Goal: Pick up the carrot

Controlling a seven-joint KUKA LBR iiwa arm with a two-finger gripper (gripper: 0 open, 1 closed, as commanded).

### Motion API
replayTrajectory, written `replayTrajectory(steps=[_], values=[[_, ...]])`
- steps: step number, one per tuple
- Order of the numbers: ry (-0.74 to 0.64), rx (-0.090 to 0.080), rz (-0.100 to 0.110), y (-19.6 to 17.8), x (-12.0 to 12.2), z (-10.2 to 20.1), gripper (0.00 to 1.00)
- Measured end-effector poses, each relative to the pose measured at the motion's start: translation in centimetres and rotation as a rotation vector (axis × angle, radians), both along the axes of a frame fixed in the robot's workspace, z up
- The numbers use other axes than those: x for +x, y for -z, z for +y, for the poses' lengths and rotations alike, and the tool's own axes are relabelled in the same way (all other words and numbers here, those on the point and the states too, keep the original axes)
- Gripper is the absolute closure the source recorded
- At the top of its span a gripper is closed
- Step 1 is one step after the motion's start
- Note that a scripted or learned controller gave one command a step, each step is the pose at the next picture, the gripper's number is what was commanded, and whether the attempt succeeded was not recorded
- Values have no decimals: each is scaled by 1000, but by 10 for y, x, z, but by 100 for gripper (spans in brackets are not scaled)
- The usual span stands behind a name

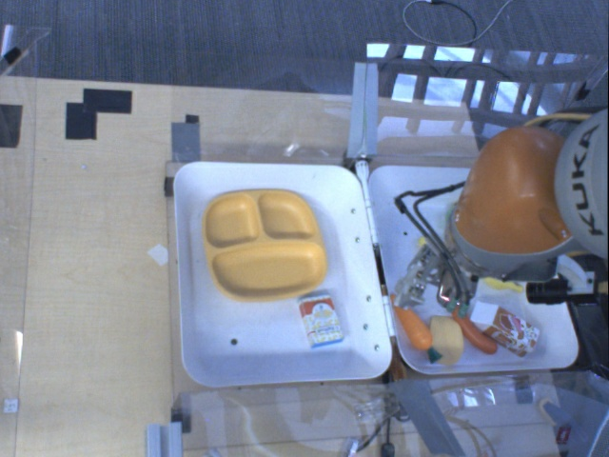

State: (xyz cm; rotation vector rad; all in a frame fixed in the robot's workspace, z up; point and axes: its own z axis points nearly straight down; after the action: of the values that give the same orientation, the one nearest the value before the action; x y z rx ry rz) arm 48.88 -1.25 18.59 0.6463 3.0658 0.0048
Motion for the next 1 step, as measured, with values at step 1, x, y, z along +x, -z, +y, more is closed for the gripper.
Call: replayTrajectory(steps=[1], values=[[1,0,0,0,0,0,0]])
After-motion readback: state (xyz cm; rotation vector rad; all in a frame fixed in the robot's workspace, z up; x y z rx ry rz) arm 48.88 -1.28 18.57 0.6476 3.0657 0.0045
